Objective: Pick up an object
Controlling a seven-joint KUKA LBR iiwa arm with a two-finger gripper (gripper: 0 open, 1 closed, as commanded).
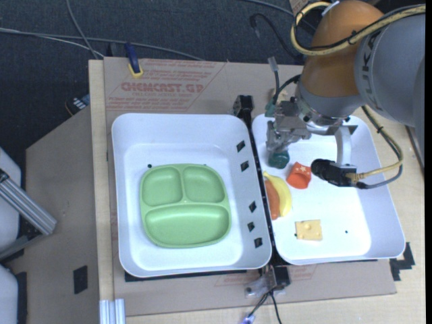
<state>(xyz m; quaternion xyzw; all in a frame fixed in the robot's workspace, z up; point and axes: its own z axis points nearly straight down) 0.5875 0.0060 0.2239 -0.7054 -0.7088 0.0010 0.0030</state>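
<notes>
- Arm (378,59) comes in from the right, wrist over the right bin (378,241), near its upper-left corner.
- Gripper (278,155) points down at a small teal object (279,159), close to the divider between the bins. Looks like that is the pick target.
- Teal object sits right under the fingertips; whether they are spread or pinching it can't be told, the wrist body blocks the view.
- No proof of a hold: object seems to rest on the bin floor.
- Other candidates in the right bin: red piece (299,175) just beside the teal one, banana (277,194) along the left wall, cheese slice (308,230) lower down, apart.
- Left bin (128,201) holds a green divided plate (184,204), flat, well away from the gripper.
- Judgement: target is crowded by wall and red piece, so a miss or a nudge is likely.
</notes>
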